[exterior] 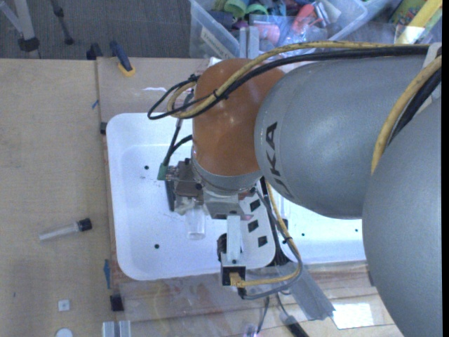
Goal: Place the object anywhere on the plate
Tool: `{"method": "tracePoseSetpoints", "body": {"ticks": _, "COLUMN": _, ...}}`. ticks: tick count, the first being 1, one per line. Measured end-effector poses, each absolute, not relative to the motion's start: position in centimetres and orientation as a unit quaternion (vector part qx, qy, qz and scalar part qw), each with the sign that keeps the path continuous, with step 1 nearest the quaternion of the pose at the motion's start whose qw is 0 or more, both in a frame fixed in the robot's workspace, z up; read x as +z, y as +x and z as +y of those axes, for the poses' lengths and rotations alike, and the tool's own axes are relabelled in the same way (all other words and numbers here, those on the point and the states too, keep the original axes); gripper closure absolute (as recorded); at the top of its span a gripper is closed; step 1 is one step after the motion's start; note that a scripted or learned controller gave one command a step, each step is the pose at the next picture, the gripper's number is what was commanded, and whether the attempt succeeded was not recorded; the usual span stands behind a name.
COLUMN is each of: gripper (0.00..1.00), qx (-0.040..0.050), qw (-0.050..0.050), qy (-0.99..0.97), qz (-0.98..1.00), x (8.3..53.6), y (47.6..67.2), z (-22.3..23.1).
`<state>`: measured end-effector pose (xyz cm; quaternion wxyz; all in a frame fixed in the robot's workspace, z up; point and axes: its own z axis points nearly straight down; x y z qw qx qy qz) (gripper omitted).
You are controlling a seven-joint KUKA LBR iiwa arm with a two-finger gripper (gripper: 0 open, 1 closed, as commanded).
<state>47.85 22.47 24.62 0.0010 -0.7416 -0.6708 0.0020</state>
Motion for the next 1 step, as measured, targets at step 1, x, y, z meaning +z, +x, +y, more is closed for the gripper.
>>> {"method": "tracePoseSetpoints", "body": {"ticks": 1, "gripper": 1.0, "qx": 0.0021, "qw": 0.002, "qy": -0.604, "qz": -0.797, "x": 24.39, "y": 47.85, "z": 22.43}}
